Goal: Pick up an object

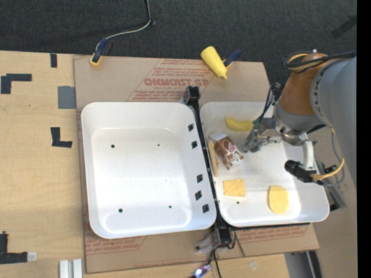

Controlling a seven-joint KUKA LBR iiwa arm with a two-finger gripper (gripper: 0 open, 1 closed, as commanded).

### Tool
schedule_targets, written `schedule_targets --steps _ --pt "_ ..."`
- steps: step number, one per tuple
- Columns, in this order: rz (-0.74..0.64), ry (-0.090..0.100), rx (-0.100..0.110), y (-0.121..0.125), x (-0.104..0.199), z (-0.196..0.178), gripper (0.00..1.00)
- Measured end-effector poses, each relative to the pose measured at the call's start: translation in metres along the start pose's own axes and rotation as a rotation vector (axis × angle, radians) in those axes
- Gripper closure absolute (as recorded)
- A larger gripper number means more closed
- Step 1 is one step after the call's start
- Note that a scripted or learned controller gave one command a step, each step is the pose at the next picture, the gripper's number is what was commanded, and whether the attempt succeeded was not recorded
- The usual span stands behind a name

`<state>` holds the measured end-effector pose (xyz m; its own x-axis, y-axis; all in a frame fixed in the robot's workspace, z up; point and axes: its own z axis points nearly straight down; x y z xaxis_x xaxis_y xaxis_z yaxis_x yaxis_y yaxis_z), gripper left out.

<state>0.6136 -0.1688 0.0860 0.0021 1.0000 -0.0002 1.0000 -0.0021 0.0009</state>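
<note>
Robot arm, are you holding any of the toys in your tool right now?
Nothing is seen held. The tool hangs over the right bin, between the banana and the brown packet.

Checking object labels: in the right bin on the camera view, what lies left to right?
Brown-and-white wrapped packet → flat yellow square block → claw → rounded yellow oval piece. Yellow banana-shaped piece left out: it overlaps the square's span.
</note>
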Motion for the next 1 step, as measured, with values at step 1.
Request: schedule_targets --steps 1 --pt "-0.003 -0.007 -0.008 -0.0369 0.0566 -0.0015 1.00"
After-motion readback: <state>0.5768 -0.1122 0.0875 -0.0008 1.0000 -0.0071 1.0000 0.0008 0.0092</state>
